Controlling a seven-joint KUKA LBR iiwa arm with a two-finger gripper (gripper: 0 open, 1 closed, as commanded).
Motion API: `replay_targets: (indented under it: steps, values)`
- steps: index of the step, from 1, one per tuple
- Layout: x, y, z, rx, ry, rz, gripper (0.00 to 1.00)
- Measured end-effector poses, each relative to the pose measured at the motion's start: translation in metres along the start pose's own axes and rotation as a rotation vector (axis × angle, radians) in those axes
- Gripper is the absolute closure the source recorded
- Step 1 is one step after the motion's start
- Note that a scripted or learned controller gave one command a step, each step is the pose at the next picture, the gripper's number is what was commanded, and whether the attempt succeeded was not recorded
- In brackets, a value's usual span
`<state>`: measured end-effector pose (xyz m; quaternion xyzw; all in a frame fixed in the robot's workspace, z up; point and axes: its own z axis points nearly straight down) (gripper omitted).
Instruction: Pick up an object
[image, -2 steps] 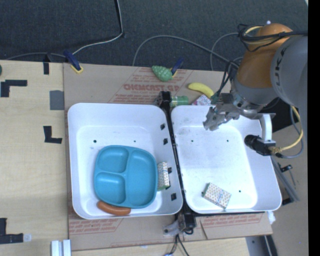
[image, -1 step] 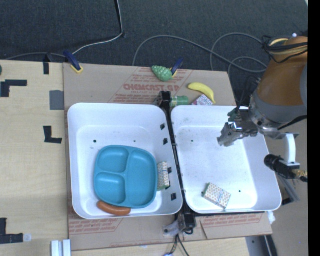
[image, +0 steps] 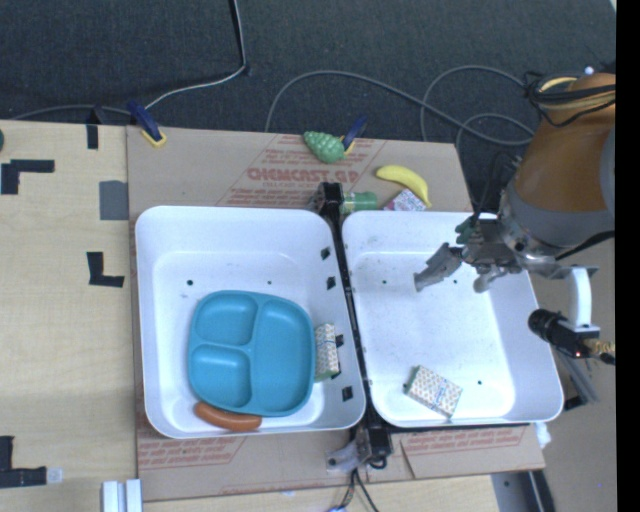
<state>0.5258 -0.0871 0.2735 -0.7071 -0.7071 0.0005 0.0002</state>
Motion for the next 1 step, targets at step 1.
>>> replay_targets:
  steps: [1]
  values:
    - [-0.0643, 0.0383, 0.1577, 0.005, 0.001, 0.001, 0.00]
